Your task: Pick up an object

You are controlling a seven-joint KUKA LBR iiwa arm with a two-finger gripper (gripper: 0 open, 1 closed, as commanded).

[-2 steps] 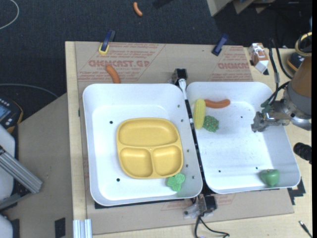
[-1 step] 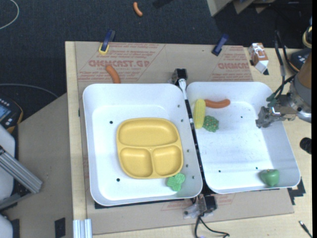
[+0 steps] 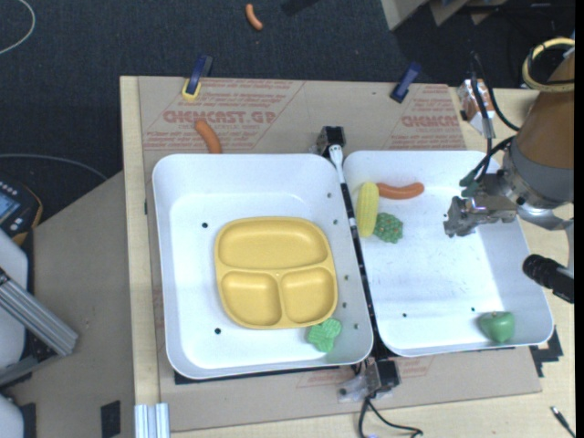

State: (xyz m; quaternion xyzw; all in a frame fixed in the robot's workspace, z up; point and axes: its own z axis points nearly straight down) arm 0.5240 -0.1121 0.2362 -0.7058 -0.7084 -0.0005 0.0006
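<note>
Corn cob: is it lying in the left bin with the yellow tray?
No, the corn cob lies in the right bin, against its left wall beside a green broccoli; the yellow tray is in the left bin.

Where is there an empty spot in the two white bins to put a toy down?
The right white bin has the widest bare floor: its middle, between the green broccoli piece up top and the green pepper in the near corner. Its far left corner is crowded with the yellow corn cob and orange carrot. In the left white bin, the yellow divided plate leaves just a border strip.
</note>
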